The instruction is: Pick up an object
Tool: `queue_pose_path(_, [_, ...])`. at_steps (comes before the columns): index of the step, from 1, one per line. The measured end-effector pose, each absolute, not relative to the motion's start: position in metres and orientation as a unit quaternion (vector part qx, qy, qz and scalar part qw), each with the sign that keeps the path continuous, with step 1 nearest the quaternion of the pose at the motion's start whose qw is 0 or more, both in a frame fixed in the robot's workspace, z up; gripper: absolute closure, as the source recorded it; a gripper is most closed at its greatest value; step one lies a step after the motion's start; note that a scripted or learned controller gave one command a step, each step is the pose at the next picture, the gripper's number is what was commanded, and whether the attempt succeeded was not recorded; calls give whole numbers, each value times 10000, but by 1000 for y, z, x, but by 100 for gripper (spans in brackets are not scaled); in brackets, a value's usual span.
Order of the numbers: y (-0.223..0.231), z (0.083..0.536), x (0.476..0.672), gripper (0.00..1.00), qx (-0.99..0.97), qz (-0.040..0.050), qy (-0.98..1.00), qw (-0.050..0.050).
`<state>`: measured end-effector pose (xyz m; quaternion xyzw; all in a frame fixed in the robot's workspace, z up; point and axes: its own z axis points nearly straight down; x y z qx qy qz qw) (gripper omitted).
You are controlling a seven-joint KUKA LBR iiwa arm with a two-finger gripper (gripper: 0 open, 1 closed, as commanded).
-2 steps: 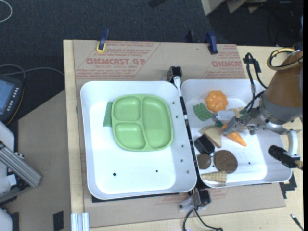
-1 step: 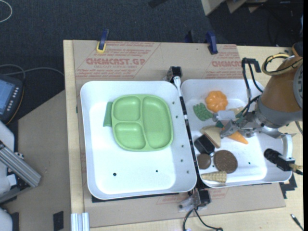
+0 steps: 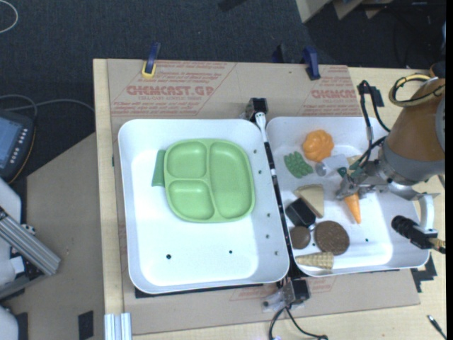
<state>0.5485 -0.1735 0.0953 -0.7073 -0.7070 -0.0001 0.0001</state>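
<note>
Gripper (image 3: 352, 186): low in the right bin (image 3: 375, 257); open or closed, cannot tell.
Nearest object: orange carrot (image 3: 352, 208), just below the gripper.
Left bin (image 3: 141, 246): green divided plate (image 3: 209, 179).
Writing: "CHEMCAST" in red on the brown board (image 3: 177, 87).
Bench (image 3: 113, 211): pale wood; dark carpet (image 3: 85, 27) beyond.

We are viewing the grey arm (image 3: 417, 140) reaching in from the right, its orange band sitting above the wrist, and its gripper (image 3: 352, 183) hanging low inside the right bin (image 3: 396, 257).
</note>
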Motion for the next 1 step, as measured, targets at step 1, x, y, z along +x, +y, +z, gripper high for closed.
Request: queue_pose_path(1, [-164, 144, 549, 100, -7066, -12, -7076, -24])
